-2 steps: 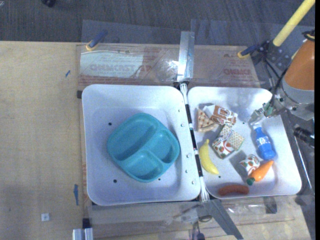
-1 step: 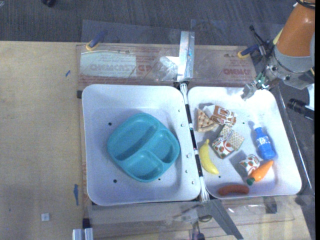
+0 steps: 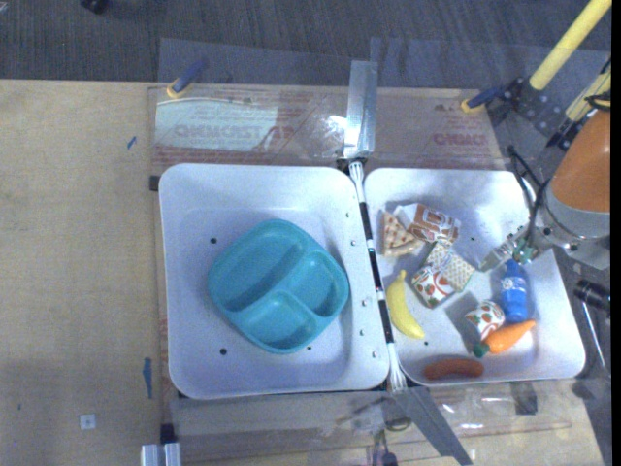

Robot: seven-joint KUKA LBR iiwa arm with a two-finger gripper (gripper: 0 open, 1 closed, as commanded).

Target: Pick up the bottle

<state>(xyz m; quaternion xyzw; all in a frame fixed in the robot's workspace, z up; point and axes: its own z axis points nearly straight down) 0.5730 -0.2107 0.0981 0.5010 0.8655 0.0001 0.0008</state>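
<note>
Here the gripper (image 3: 512,253) hangs over the right-hand part of the right bin (image 3: 485,184), close to that bin's right wall, with the arm's orange band (image 3: 587,168) just above and to its right. Whether it stands open or closed cannot be told from this slanted view. The blue bottle (image 3: 514,292) lies directly below the gripper, just beside it, its long axis running nearly up and down in the view, with its cap end towards the gripper. Crowding the bottle's lower end are a toy carrot (image 3: 508,337) and a small red-and-white pouch (image 3: 484,316); a sausage (image 3: 453,368) lies further down, near the bin's lower rim. To the gripper's left sit snack packets (image 3: 441,278) and a banana (image 3: 403,308). Free floor remains between bottle and right wall. Far left, the other bin (image 3: 184,202) holds a teal divided plate (image 3: 278,286).
</note>
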